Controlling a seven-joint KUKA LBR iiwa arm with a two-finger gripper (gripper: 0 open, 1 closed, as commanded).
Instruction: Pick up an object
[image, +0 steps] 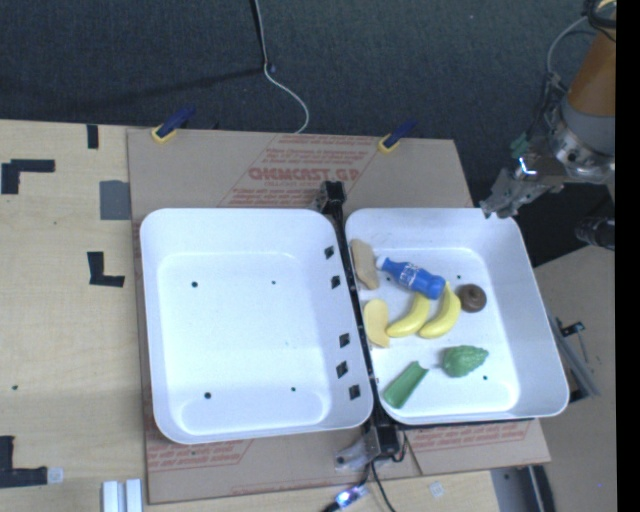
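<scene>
Two white bins sit side by side on a brown cardboard sheet (300, 170) laid over the wooden tabletop (60, 300). Red print runs across the cardboard behind the bins; the letters are too blurred to read with confidence. Two clamps with blue and yellow handles (172, 124) (397, 134) pin the sheet's far edge.

Left bin (240, 225): plain white floor, a few small dark dots.

Right bin (520, 270): all loose objects lie here, clustered toward the divider side.
- Blue bottle (412, 278) with a white cap end, lying on its side, tilted; no label legible.
- Two yellow bananas (428, 318), curved, touching each other, just below the bottle.
- Pale yellow piece (376, 324) beside the bananas, near the divider.
- Tan elongated piece (364, 264) against the divider, left of the bottle.
- Small brown round item (471, 297), right of the bottle, close to the banana tip.
- Green leafy-looking lump (463, 360) toward the near right.
- Green flat oblong piece (404, 385) at the near edge, angled.

Arm enters from the upper right, orange band visible. Tool (503, 200) hangs outside the right bin's far right corner, above the rim level, well apart from every object. Nothing lies between its fingers; whether they stand open or closed cannot be told at this resolution.

A thin cable (285, 85) trails over the dark backdrop behind the tabletop.
</scene>
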